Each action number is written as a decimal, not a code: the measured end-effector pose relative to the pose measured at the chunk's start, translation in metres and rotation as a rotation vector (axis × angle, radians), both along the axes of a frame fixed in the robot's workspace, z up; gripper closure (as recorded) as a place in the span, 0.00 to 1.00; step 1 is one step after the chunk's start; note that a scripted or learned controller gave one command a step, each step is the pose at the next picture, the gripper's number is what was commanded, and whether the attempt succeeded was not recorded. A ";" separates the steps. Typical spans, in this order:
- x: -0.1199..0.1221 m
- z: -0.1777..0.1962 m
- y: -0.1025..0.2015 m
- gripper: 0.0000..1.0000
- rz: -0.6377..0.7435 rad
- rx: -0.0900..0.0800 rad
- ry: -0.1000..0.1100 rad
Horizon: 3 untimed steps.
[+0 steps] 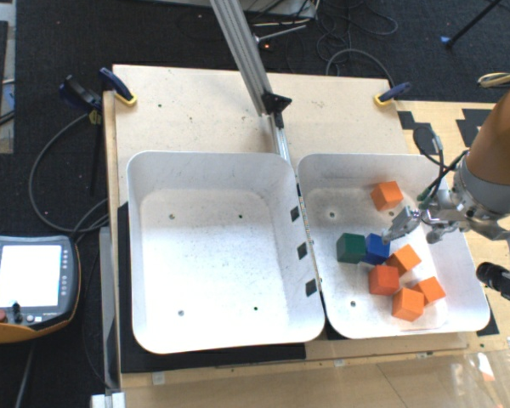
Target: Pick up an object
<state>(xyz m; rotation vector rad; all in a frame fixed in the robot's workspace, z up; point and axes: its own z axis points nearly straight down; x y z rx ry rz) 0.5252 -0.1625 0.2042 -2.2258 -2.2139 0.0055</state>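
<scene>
The pincer (402,224) is observed low in the right bin (323,177), directly above the blue cube (376,246). How far it is parted cannot be told; nothing is seen held. The cube lies just below-left of it, touching the green cube (351,248).

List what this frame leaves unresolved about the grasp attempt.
- Gripper fingers: too small and blurred in the camera view to tell their state.
- Contact with the blue cube: cannot tell, the gripper overlaps its top edge.
- Arm: cut off by the right edge.
</scene>
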 end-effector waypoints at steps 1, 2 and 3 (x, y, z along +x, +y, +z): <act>-0.034 -0.066 0.034 0.00 0.004 0.004 0.004; -0.033 -0.089 0.045 0.00 0.004 -0.001 -0.008; -0.024 -0.067 0.022 0.00 0.003 -0.001 -0.007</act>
